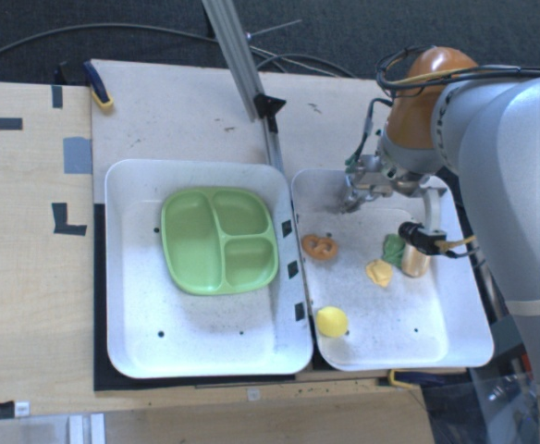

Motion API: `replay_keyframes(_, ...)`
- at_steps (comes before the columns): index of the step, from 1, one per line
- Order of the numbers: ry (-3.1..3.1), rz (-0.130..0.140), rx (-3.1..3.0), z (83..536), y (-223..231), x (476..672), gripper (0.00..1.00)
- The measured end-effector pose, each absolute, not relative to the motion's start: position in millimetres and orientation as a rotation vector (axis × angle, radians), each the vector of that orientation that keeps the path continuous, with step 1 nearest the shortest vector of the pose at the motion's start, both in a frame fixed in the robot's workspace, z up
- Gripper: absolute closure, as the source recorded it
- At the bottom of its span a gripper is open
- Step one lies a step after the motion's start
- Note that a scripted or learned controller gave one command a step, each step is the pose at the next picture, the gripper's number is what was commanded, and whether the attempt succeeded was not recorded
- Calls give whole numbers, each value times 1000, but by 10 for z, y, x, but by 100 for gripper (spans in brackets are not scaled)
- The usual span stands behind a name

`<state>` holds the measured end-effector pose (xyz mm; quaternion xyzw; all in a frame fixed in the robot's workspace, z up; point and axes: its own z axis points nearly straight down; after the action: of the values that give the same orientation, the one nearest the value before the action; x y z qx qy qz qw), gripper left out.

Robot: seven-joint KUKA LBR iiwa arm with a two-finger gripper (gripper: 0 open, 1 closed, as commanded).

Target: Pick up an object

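Orange toy (pixel 319 246), a small pretzel-like lump, is my pick for the object to lift: it lies flat on the floor of the right bin, close to the wall shared with the left bin, and nothing touches it. Starting at the left, the left bin (pixel 131 326) carries 1 thing, a green plate (pixel 196 234) with 3 compartments, all bare. Past the shared wall comes the right bin (pixel 390 336) with 4 loose things. The orange toy sits nearest that wall. A yellow ball (pixel 332 322) rests toward the front edge, well apart from the toy. Further right are a yellow scrap (pixel 379 273) and, just beside it, a green scrap (pixel 395 248). The gripper (pixel 351 202) hangs low over the back part of the right bin on the 1 arm (pixel 492 155), which comes in from the right. Whether the claw is spread or pressed together I cannot tell, and nothing shows pinched in it. The relation that matters is that the toy lies near the claw, off to its left and toward the front of the bin. The toy looks roughly round, with no clear long axis, so I judge that the approach angle hardly matters. The main risk seems to be the nearby wall crowding the claw on that side.
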<state>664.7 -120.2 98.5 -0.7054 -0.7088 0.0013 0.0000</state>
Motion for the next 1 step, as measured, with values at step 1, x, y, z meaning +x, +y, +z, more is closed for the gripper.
replay_keyframes(1,-2227,-6,-2221,1597,-1136,6702,100)
